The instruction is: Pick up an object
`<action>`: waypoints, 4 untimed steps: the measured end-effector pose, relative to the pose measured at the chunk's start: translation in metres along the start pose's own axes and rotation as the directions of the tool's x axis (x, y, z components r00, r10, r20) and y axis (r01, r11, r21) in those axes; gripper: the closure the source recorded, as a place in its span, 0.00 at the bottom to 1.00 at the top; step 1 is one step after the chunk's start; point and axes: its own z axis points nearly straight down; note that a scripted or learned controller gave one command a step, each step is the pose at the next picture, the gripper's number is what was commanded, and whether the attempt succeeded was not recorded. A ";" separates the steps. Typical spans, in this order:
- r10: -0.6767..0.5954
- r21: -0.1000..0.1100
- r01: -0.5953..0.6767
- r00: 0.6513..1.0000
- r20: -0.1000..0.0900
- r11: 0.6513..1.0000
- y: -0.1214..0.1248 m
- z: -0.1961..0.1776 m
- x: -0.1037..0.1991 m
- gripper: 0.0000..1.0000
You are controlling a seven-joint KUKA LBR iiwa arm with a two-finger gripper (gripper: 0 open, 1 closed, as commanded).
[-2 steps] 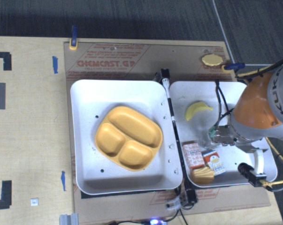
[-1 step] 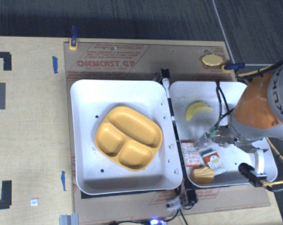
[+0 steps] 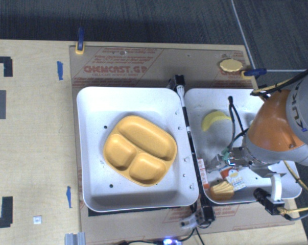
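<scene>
Gripper [image 3: 230,163], grip state unclear, hangs over right bin [image 3: 215,103] on plywood bench [image 3: 31,137], dark carpet at twelve o'clock; yellow-and-red object [image 3: 226,186] at six.

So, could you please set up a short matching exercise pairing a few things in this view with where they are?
Things:
1. yellow tray
2. banana
3. tan disc
4. orange band

Places:
A. on the bench beyond the right bin
B. in the left bin
C. on the arm, over the right bin
D. in the right bin, toward its far side

Pairs: 1-B, 2-D, 3-A, 4-C
</scene>
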 end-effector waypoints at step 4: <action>-0.002 -0.002 0.002 1.000 -0.001 1.000 0.001 -0.010 -0.005 1.00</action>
